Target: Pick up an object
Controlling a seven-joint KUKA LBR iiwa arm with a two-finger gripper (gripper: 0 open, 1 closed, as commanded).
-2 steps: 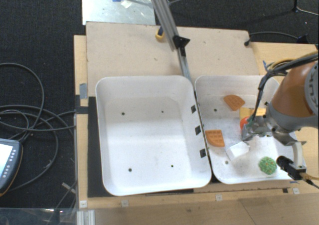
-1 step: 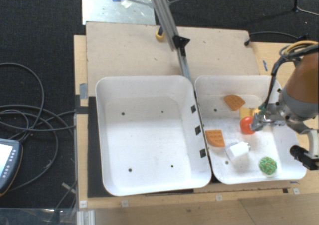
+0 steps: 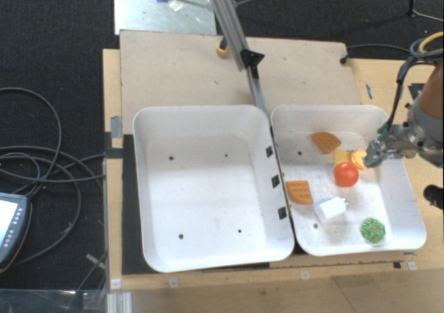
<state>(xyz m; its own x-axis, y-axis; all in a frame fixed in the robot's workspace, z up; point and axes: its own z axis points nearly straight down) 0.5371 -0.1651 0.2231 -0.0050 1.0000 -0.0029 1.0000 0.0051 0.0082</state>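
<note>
Yellow block [image 3: 345,157] in the right bin [image 3: 409,214] lies just left of the gripper [image 3: 371,157], beside the red ball [image 3: 346,175]; whether it grips anything, I cannot tell.

Both bins looked like moulded plastic: the left bin [image 3: 208,187] had a smooth, faintly satin white skin, and the right bin [image 3: 395,187] was much the same, dusted with fine grit on its floor. The bench [image 3: 291,69] beneath was a matt, pale board, like pressed wood, scuffed and speckled. A grey pole [image 3: 229,13] slanting across it had the dull sheen of metal. The red ball [image 3: 346,175] was glossy and smooth. The green ball [image 3: 372,230] looked rough and knobbly. The white block [image 3: 331,208] seemed hard plastic, and the two orange pieces [image 3: 300,191] appeared matt and grainy.
</note>
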